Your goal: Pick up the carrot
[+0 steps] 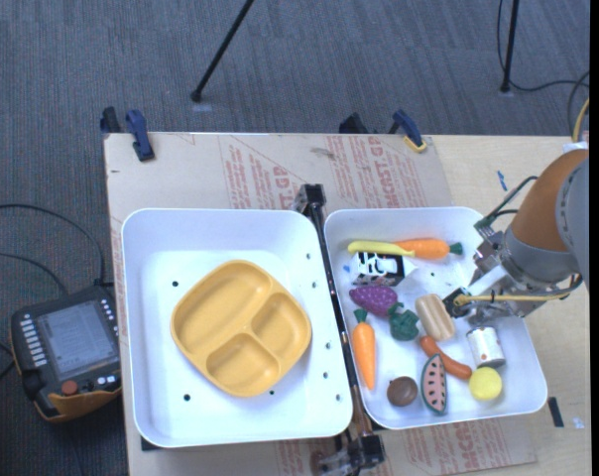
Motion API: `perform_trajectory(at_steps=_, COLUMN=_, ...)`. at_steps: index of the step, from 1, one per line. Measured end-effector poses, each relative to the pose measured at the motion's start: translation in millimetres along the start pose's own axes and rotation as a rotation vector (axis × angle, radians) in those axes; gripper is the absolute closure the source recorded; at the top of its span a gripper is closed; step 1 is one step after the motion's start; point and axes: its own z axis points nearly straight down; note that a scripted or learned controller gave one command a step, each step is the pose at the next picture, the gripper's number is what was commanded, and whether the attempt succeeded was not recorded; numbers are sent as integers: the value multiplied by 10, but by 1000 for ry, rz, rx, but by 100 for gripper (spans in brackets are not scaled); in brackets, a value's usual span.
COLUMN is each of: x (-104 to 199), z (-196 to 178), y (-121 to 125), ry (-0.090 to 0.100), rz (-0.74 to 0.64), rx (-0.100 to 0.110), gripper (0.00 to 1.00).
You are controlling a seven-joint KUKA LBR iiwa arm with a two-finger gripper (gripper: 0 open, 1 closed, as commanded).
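Two carrots lie in the right bin. One carrot, orange with a green top, lies lengthwise near the bin's left wall. Another carrot lies crosswise at the bin's far side, beside a yellow banana. A smaller orange piece rests near the middle. My gripper hangs over the right half of this bin, just right of a tan bread piece and above a silver can. It is well to the right of the lengthwise carrot.
The right bin also holds purple grapes, green broccoli, a watermelon slice, a brown ball, a lemon and a black-and-white carton. A yellow divided plate lies in the left bin.
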Motion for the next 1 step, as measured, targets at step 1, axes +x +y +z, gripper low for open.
perform_trajectory(at_steps=1, x=18, z=2, y=-17, ry=3, rz=0, rx=3, gripper=0)
